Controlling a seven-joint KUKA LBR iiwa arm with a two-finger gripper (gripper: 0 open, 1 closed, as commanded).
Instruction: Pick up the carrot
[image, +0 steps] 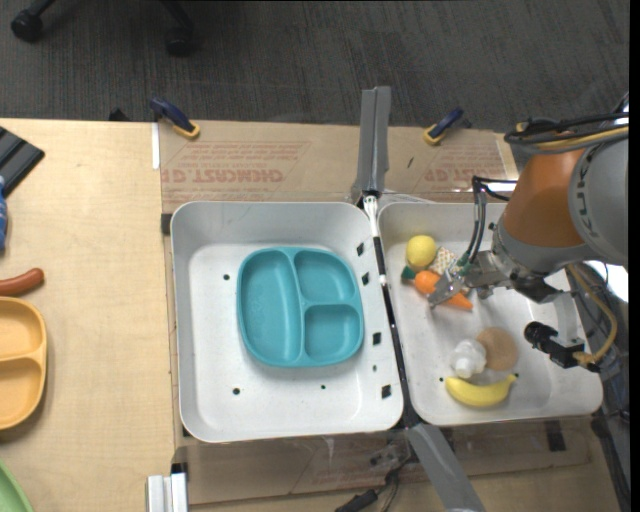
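tool (452, 290) at carrot (432, 283), lemon (422, 249) beside

1. This is a robot lab: two white bins (185, 330) are fixed on a bench (90, 200).
2. Clamps (175, 117) hold cardboard (260, 165); grey office carpet (300, 50) lies beyond.

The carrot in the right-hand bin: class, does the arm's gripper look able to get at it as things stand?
Probably yes. The gripper is right at the carrot in the right bin, with nothing lying over it. The lemon sits close beside it, which might crowd the approach a little.
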